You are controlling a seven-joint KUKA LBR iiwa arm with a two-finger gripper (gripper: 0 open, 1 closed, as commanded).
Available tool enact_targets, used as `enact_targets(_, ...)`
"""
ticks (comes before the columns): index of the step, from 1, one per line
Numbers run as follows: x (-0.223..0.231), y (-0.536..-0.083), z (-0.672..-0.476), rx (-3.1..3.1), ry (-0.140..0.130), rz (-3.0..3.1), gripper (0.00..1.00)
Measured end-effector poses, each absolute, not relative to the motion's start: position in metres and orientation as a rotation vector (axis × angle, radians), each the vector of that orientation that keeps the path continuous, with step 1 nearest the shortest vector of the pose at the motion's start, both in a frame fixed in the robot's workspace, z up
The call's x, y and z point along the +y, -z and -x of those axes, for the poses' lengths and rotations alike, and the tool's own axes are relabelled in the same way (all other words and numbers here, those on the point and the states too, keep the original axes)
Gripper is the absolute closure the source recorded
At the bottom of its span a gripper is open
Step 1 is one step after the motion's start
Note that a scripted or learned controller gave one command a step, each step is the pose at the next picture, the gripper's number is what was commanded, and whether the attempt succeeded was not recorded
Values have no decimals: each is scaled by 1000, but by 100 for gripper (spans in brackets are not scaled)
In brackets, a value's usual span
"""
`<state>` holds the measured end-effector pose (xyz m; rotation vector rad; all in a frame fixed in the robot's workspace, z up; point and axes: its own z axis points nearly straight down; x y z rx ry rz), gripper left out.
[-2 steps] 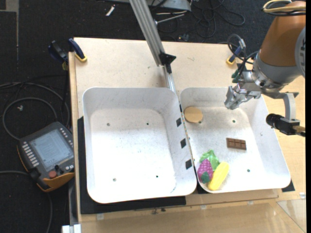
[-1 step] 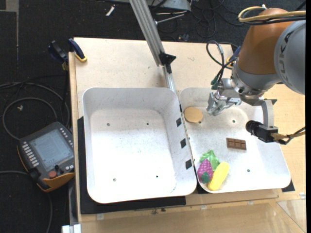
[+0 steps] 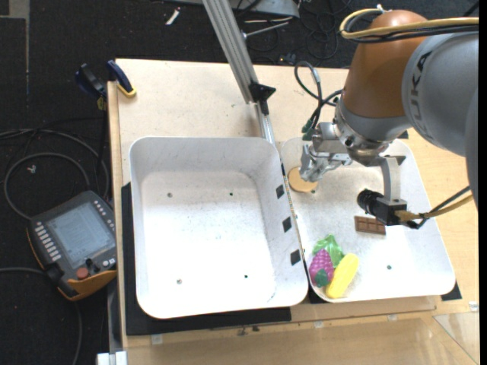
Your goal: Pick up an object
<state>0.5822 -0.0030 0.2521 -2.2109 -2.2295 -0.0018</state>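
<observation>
**Arm parked over the tan disc, grab not made yet**

So the hand (image 3: 310, 175) was down in the right bin (image 3: 426, 268), close to that bin's far-left corner, right on top of a small tan disc (image 3: 298, 181) that looked like a flat wooden or plastic round. From the slanted view it was impossible to tell whether the metal fingers were spread or pressed together, and nothing could be seen pinched between them, so calling it a grip would be a stretch. Best guess: it was at the reaching step, lining up on the disc. The next move would probably need a clean close around the disc's thin edge, then a straight lift, which is fiddly on something that flat.

Other stuff in the right bin: a small brown rectangular block (image 3: 370, 225) like a chocolate bar near the middle, and by the near-left corner a bumpy purple grape bunch (image 3: 321, 263) touching a smooth yellow corn-shaped toy (image 3: 343, 274). The left bin (image 3: 152, 204) was smooth white plastic with rounded corners, sitting on the pale wooden table (image 3: 183, 97).
</observation>
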Motion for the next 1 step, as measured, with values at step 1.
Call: enact_targets(1, 50, -238, -567, -2228, -1, 2210, 100)
